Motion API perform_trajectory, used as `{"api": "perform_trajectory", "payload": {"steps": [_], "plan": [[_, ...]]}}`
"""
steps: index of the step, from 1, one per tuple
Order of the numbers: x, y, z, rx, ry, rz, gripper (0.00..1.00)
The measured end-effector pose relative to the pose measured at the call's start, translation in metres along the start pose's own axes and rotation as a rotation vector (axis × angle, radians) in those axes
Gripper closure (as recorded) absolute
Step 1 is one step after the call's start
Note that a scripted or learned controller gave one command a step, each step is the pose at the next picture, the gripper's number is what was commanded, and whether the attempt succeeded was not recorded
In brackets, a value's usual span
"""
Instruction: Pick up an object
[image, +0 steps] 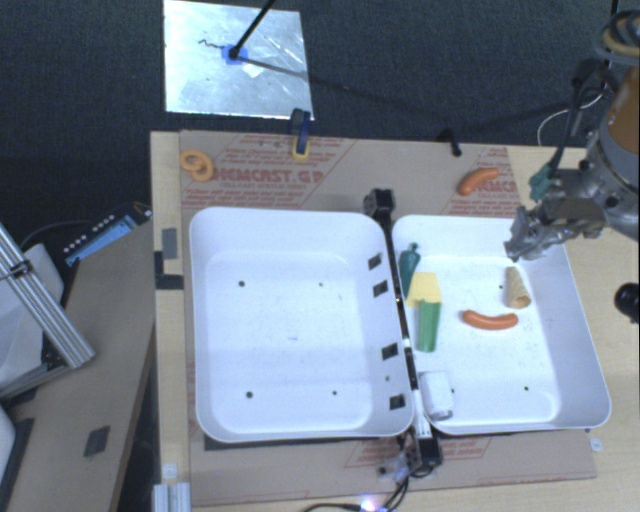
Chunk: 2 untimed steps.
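End effector above right bin, near cone; grip state unclear, nothing visibly held. Sausage nearby in bin. Pick not yet done; descent, grasp, lift remain.

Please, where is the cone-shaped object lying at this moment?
The tan cone lies in the right bin, near its far right side, just above the orange sausage and just below the gripper.
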<state>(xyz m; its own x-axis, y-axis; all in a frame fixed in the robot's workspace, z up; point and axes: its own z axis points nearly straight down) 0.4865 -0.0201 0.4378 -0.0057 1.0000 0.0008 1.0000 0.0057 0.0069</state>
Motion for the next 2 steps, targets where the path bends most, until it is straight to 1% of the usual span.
{"api": "perform_trajectory", "payload": {"steps": [1,2], "plan": [[0.019,0.001,-0.022,0.002,0.0,0.0,1.0],[0.037,0.001,-0.058,0.001,0.0,0.0,1.0]]}}
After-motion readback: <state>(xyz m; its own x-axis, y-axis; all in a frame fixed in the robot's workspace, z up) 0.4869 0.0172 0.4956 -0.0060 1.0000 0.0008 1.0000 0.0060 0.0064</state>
